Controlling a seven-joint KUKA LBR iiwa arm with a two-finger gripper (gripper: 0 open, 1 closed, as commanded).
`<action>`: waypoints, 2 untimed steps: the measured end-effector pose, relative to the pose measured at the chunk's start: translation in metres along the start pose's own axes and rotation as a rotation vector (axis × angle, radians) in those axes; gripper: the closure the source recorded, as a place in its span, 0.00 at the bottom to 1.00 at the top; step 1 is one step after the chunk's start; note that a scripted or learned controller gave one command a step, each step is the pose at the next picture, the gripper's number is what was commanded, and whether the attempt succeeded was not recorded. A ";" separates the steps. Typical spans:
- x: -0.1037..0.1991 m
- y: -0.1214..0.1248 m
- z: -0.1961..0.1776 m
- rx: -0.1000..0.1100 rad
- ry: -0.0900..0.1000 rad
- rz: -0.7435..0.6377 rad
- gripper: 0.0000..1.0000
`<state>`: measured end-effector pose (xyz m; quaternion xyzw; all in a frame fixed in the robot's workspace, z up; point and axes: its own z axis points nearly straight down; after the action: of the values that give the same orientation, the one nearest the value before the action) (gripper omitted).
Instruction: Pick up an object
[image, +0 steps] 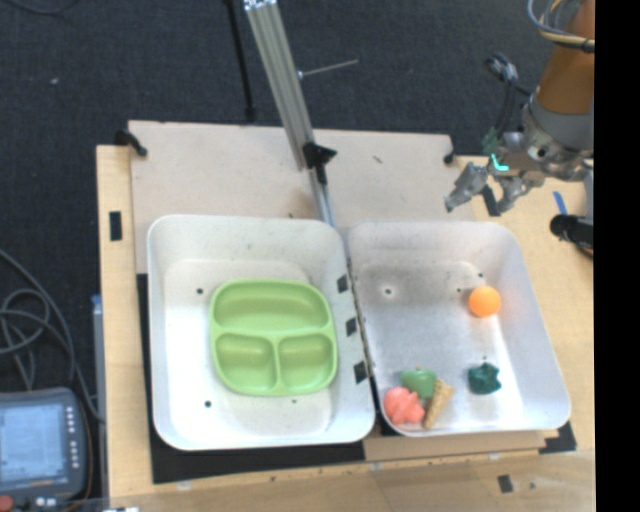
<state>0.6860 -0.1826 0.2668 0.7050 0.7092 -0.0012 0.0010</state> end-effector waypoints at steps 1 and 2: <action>-0.006 -0.003 0.044 0.002 0.000 0.006 0.00; -0.008 -0.006 0.107 0.004 0.001 0.006 0.00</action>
<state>0.6799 -0.1910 0.1601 0.7072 0.7070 -0.0022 -0.0010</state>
